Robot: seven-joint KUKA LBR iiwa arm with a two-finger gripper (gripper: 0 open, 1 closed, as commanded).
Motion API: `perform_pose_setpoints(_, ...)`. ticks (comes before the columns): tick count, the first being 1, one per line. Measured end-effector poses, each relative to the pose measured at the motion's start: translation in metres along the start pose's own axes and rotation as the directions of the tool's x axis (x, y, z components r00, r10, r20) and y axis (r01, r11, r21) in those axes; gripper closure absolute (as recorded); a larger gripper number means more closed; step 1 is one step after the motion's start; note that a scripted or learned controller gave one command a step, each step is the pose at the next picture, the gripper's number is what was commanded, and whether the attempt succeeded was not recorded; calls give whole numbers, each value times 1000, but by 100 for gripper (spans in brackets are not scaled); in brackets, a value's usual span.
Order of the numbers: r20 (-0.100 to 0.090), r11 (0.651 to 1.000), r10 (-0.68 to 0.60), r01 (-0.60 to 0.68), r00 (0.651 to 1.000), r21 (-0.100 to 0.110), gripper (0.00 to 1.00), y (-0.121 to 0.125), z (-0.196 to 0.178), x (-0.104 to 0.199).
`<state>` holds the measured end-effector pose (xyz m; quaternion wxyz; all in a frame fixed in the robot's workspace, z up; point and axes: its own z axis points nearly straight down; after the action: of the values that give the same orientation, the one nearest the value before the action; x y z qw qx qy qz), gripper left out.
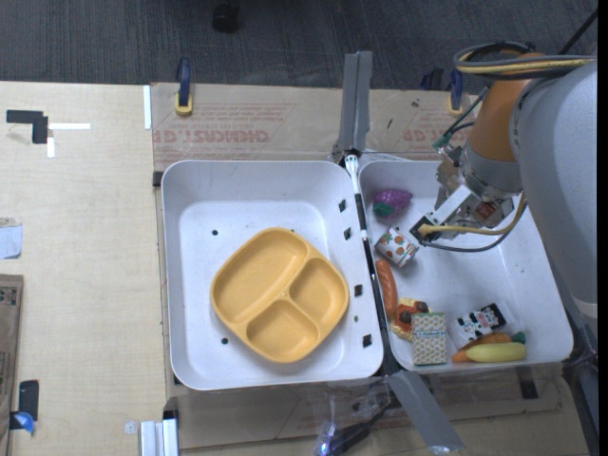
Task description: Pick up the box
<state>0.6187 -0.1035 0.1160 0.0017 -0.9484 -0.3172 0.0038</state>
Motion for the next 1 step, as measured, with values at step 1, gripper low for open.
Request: perform_pose_setpoints(1,4,1000,-1,1,1000,3,100,1,-6,-1)
